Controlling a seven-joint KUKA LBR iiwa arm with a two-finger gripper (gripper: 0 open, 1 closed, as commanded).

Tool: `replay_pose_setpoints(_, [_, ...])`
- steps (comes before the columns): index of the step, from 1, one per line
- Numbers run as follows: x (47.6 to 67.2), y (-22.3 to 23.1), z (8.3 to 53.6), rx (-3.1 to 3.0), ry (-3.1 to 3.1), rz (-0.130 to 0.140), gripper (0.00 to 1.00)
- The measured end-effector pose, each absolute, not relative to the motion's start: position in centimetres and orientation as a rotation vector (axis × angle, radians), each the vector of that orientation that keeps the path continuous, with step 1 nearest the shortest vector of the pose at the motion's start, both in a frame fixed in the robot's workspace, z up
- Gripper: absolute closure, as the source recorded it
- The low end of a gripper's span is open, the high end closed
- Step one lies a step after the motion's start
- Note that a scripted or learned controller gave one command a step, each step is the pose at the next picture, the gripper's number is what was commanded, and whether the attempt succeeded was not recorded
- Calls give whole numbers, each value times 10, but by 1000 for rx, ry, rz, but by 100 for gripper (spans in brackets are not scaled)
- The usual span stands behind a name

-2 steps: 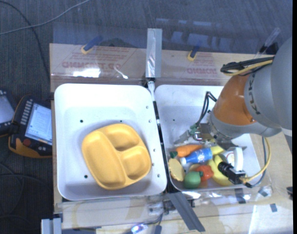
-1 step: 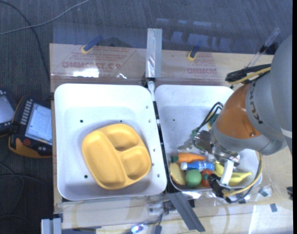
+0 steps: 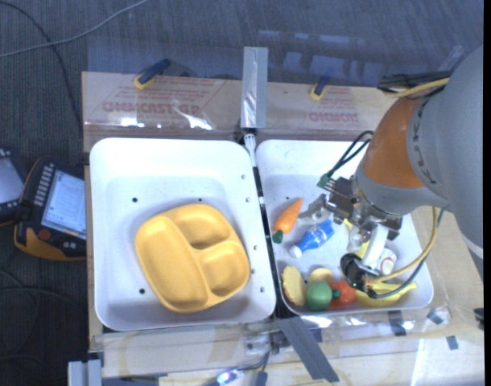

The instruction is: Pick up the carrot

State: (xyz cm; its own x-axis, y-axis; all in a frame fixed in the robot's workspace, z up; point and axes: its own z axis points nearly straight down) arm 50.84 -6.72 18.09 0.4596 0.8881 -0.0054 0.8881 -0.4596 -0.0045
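Camera view, looking down on both bins. We see the carrot point(image 3: 288, 214) lying in the right bin point(image 3: 342, 155) against its left wall, about halfway along that wall, its orange body slanting up and right and its green top at the lower left, almost touching the wall. The gripper point(image 3: 354, 215) hangs over the middle of the same bin, to the right of the carrot and apart from it. We cannot tell how the gripper is set, since wrist hardware and cables crowd that spot; nothing shows in its grasp.

Just beside the carrot, toward the bin's centre, lies a bottle point(image 3: 314, 238) in blue and white. Along the front edge sit a green fruit point(image 3: 318, 294), a red fruit point(image 3: 343, 293) and a banana point(image 3: 388, 293). The left bin point(image 3: 117, 167) carries a yellow tray point(image 3: 192, 255).

We judge three risks. The wall may block one side of a grasp, so a descent could strike the rim or nudge the carrot away. The bottle lies close enough to be caught instead. The carrot's tapered, smooth form may slip from a closing grip placed near its narrow end.
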Motion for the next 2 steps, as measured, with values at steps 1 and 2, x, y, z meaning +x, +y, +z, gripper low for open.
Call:
replay_pose_setpoints(1, [567,-33,180,-2659,-1669,13,0])
replay_pose_setpoints(2, [524,-71,181,-2477,-1927,12,0])
